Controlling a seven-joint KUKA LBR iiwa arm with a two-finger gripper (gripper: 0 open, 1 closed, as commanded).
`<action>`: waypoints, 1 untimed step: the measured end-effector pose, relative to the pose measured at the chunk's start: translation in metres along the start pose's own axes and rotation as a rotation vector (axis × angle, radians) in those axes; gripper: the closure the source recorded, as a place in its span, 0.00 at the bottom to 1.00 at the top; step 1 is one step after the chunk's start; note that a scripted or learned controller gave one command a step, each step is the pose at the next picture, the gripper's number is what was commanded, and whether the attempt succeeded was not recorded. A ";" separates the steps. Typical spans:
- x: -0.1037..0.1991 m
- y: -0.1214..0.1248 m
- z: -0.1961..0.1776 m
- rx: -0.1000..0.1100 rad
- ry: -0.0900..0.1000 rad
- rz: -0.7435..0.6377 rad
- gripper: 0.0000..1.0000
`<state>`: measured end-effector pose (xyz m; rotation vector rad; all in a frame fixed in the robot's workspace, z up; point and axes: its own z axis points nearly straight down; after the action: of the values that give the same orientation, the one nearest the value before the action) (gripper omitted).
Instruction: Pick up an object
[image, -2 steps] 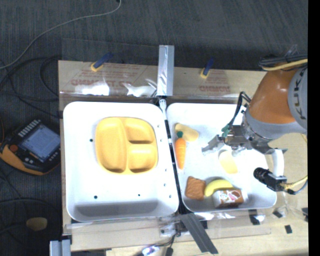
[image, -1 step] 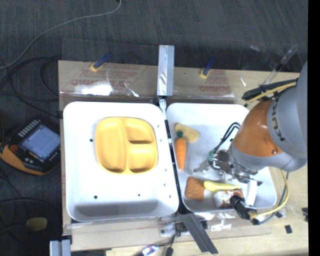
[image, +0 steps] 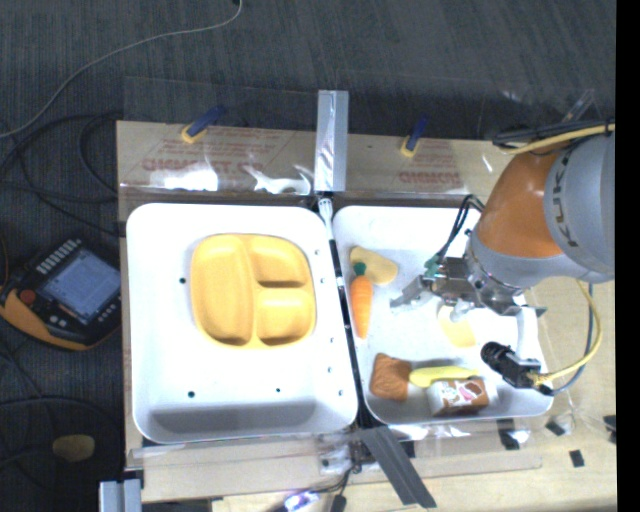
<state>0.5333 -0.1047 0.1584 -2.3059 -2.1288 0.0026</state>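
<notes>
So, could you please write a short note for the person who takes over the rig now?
Claw: above the right bin; I cannot tell if it grips anything.
Right bin: carrot by the left wall, pale piece above it, brown piece, banana and small carton at the front.
Left bin: yellow divided tray.
Done: no pick visible.
Left: pick up one object.

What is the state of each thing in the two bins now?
yellow tray: upright, in left bin, nothing on it
carrot: lying flat, right bin
banana: lying flat, beside brown bread
small carton: on its side
gripper: above right bin
</notes>
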 end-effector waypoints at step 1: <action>-0.047 -0.046 0.065 -0.002 -0.001 -0.087 0.00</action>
<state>0.4836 -0.1476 0.0939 -2.2134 -2.2283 0.0008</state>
